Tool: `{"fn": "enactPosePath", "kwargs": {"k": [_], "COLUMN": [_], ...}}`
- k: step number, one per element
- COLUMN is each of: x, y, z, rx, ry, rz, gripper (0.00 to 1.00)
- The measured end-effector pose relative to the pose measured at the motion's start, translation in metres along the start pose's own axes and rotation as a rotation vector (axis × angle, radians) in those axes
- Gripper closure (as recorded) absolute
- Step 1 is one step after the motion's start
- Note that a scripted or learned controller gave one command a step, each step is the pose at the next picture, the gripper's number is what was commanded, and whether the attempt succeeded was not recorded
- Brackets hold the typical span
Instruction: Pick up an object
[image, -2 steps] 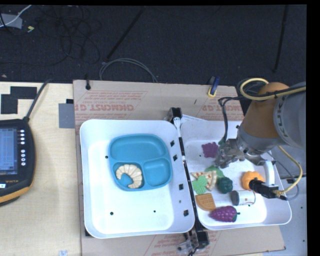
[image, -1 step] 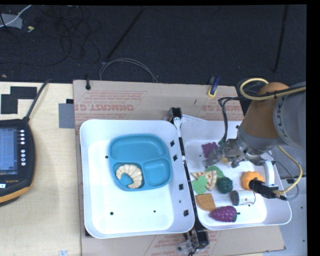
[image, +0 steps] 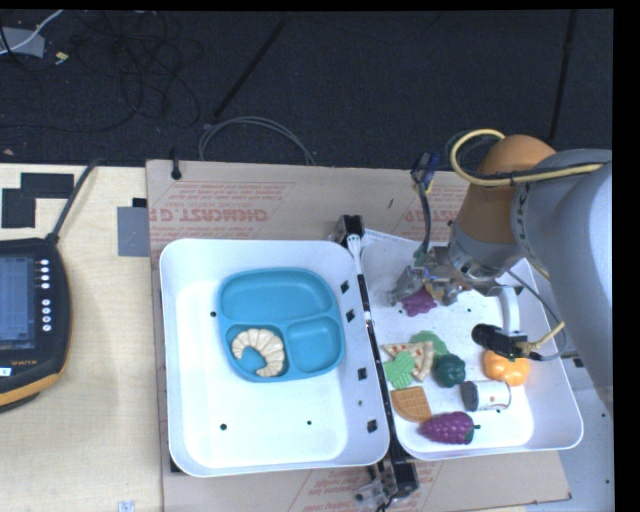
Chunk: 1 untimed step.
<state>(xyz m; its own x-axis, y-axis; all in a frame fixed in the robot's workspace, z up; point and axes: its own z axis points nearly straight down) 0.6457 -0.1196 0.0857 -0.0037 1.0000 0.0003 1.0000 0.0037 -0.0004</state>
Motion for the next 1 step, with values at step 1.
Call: {"fn": "enactPosePath", "kwargs": {"k": [1], "x": [-0.0009], "y": [-0.0022], "z": [-0.0095], "rx": [0.006], "ry": [0.002], "rz": [0.003], "gripper": [1.0]}}
